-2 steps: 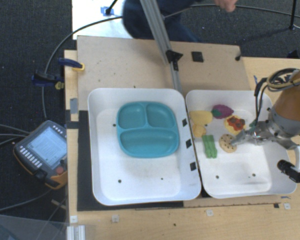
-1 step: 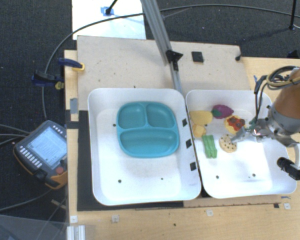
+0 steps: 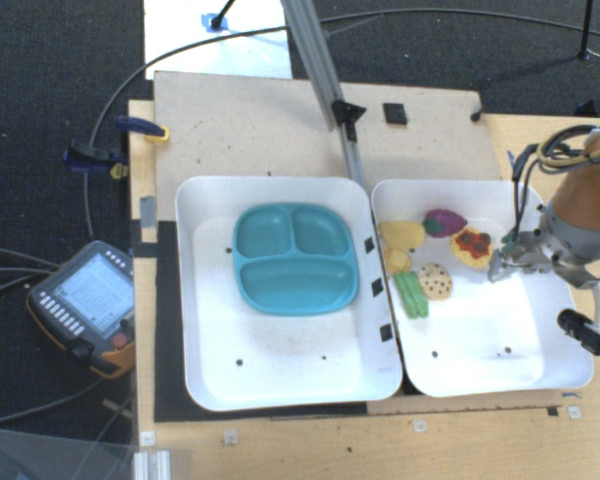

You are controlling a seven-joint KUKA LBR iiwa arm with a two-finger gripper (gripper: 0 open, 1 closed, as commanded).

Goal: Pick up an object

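Low at the frame's right edge, my claw (image 3: 502, 268) hangs inside the right bin (image 3: 480, 363), just beside the pizza slice (image 3: 472, 247); whether it is spread or pressed together, I cannot tell. I judge I am approaching, nothing lifted yet. Next I must settle over one piece. The cookie (image 3: 436, 282), green beans (image 3: 412, 294), yellow piece (image 3: 401, 235) and purple piece (image 3: 443, 222) crowd close. A teal plate (image 3: 295, 259) sits in the left bin (image 3: 280, 368).

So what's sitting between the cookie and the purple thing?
In the camera view, the pizza slice lies roughly between the cookie and the purple toy, slightly to the right.
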